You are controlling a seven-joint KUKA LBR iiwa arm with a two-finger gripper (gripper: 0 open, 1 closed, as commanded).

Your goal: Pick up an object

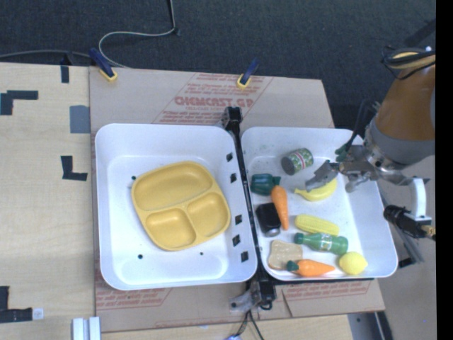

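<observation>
Your hand (331, 176) hangs over the right bin (379, 222), its two dark fingers spread and pinching nothing, tips just above the yellow banana (318, 190). That pose reads as an approach: with the jaws apart and pointing left and down, the banana looks like your likeliest pick, though nothing is gripped yet.

Notice how the candidates lie. Everything loose sits in that right bin: a tin can (297, 161) on its side just up from the banana, a dark green piece (265, 183) and a black block (268, 218) by the divider, a carrot (281, 205) between them, then corn (317, 224), a green bottle (322, 243), a lemon (352, 263), a second carrot (314, 267) and a slice of bread (284, 253) toward the near edge. They crowd together, so a careless descent could nudge the can.

Left bin (113, 211) carries only the yellow divided plate (181, 205), well apart from your reach on the desk (42, 218).
</observation>
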